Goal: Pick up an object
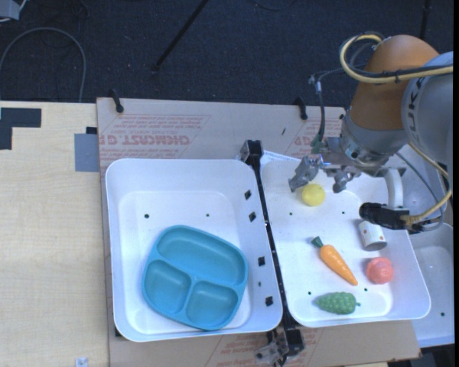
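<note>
Nearest the camera, grapes, a tomato and a carrot lie well below the gripper. A lemon sits just beneath its spread fingers, seemingly untouched. A blue plate lies far left.

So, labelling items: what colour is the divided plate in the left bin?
Light blue plastic divided plate; camera view.

A blue divided plate lies in the left bin (toward its front right corner). Black cables loop across the dark floor behind the bench.
</note>
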{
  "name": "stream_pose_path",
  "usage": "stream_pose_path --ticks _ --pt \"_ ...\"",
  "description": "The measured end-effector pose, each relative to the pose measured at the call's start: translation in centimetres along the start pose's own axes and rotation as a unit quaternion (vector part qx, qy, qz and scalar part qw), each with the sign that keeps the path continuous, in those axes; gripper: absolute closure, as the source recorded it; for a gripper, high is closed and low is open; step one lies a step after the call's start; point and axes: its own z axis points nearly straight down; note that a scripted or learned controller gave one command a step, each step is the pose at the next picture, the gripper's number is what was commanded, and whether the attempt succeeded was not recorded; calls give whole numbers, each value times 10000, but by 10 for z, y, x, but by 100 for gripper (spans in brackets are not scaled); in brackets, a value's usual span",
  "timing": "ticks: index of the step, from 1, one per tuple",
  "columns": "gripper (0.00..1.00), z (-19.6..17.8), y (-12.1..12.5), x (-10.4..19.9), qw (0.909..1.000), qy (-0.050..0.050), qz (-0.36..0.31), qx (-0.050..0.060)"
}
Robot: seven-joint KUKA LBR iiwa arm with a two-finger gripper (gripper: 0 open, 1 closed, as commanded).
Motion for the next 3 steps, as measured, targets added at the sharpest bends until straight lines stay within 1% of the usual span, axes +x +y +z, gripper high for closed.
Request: stream_pose_path --ticks 1,3 --pt "0 -8 3 0 10000 -5 -8 -64" --pt "0 118 -7 -4 10000 -3 2 -32"
